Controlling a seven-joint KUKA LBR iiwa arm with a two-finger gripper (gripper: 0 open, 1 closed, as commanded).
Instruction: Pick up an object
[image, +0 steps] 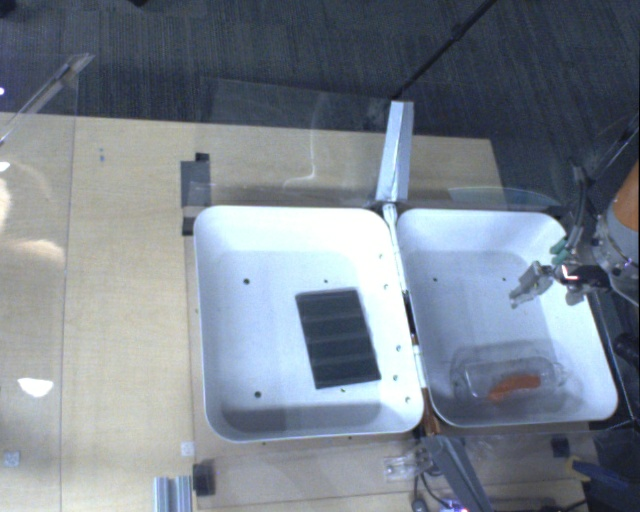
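item 1: clear plastic container (508, 375), lying on its side on the floor of the right bin (450, 300), near that bin's front wall. long axis runs roughly left to right across the view, parallel to the front wall. an orange piece shows inside it, also lying lengthwise, set toward the middle and tilted slightly up to the right. which end is the cap cannot be told.

item 2: dark ribbed rectangular pad (338, 337), lying flat in the middle of the left bin (230, 260). long axis runs from back to front of the bin, leaning slightly so the near end sits further right. ridges run across its short side. well apart from the bin walls.

item 3: gripper (527, 285), at the right side of the right bin, above its floor, behind the clear plastic container and apart from it. its fingertips point toward the left and slightly down. nothing seen between them; whether they stand apart or together cannot be told. a small red light glows on the wrist body behind it.

item 4: grey metal bar (394, 165), upright at the back, where the two bins meet.

item 5: wooden bench (120, 330), bearing both bins, which touch along their shared edge.
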